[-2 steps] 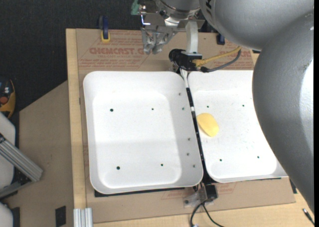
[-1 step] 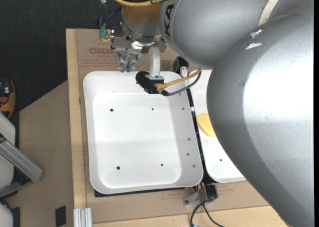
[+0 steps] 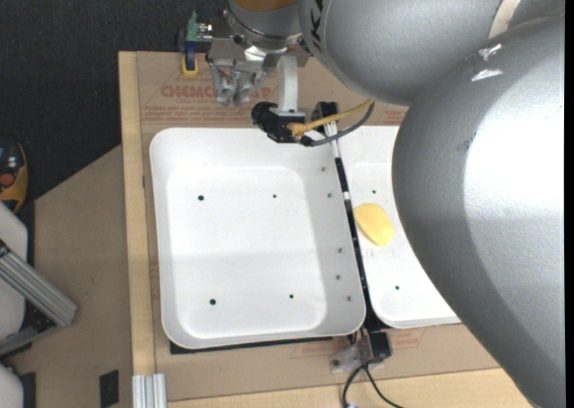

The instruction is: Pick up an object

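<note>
The step in hand was judged to be the approach, since nothing was seen between the fingers of the pincer (image 3: 235, 88), which hung above the bare desk (image 3: 143, 218) past the far rim of the left bin (image 3: 179, 308). Whether the pincer was spread or pressed together could not be told, because its metal fingers were small and blurred against the printed board. The only loose thing to be picked was a yellow object (image 3: 374, 223), rounded and smooth, lying in the right bin (image 3: 404, 308) close against the dividing rims. From the pincer it lay well apart, toward the near side of the desk and toward the arm's own side, across the corner of the left bin. To do the step well, it was judged that the pincer should be carried over the rims at height, centred above the yellow object, and lowered straight, with the fingers set across its narrower width. The rounded form was thought likely to slip from a shallow or off-centre grasp, and the neighbouring bin wall was thought to leave little room for the finger on that side.
</note>
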`<state>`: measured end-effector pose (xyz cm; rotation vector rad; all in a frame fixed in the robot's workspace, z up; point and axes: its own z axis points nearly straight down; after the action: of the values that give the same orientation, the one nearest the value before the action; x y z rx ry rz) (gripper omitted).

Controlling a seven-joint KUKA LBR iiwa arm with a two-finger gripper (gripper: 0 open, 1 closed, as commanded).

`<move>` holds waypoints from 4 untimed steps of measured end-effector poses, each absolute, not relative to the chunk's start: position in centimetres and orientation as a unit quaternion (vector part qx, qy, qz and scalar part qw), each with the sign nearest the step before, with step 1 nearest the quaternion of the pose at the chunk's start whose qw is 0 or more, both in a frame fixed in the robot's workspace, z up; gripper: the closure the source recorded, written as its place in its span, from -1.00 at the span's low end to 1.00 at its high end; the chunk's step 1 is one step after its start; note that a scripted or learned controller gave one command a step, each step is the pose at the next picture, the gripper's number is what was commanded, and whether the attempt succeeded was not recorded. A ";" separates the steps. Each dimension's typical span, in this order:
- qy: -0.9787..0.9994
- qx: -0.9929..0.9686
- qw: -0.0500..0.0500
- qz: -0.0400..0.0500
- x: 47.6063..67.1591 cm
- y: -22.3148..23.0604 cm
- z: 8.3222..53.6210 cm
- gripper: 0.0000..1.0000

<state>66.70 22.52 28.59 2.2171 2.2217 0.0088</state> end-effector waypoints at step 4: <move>0.708 0.706 -0.003 -0.002 66.6 3.4 31.5 1.00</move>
<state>66.60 3.43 31.53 2.2223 2.2287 -0.0073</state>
